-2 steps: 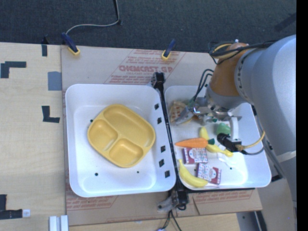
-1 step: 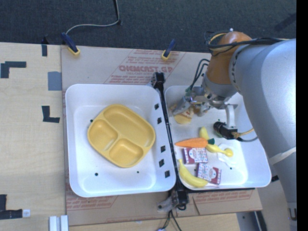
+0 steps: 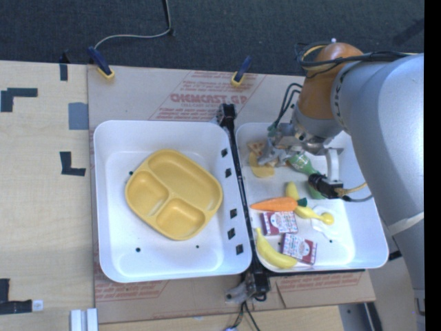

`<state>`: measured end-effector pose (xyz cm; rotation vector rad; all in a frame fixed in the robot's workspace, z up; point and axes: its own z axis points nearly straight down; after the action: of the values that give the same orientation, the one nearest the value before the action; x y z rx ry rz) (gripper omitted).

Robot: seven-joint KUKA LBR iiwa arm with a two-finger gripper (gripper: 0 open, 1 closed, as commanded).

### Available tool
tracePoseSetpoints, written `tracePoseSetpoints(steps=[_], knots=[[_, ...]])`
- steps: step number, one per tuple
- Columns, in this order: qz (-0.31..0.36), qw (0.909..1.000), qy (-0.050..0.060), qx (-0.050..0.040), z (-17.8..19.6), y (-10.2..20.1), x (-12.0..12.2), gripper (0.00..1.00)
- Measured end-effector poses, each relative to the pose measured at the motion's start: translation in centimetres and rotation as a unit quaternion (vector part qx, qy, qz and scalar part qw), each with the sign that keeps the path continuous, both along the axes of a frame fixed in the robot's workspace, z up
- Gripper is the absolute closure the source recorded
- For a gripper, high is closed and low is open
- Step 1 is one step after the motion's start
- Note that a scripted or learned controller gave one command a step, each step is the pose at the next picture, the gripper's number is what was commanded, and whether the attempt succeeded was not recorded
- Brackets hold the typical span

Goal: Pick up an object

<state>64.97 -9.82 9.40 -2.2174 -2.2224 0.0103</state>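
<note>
The gripper (image 3: 279, 147) hangs low at the right bin's (image 3: 365, 250) far-left corner, over a small tan object (image 3: 260, 158); what its grip is doing I cannot tell. A carrot (image 3: 275, 204) lies nearer mid-bin, well apart from it.

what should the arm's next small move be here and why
Probably a short straight descent: the gripper hangs at the far end of the right bin, just over a tan toy, with nothing visibly between its fingers. The carrot and banana lie nearer the camera.
</note>
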Motion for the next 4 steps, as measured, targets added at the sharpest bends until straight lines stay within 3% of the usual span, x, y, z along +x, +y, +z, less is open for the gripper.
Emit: tracePoseSetpoints(steps=[1,2,3,4], knots=[[0.000,1.0000,-0.004,0.0019,9.1,8.3,-1.4,1.00],[0.000,1.0000,-0.002,0.0015,9.0,8.3,-1.5,0.00],[-0.001,1.0000,-0.003,0.0007,9.0,3.1,1.8,0.00],[0.000,1.0000,-0.005,0.0006,-0.6,-0.3,2.0,0.00]])
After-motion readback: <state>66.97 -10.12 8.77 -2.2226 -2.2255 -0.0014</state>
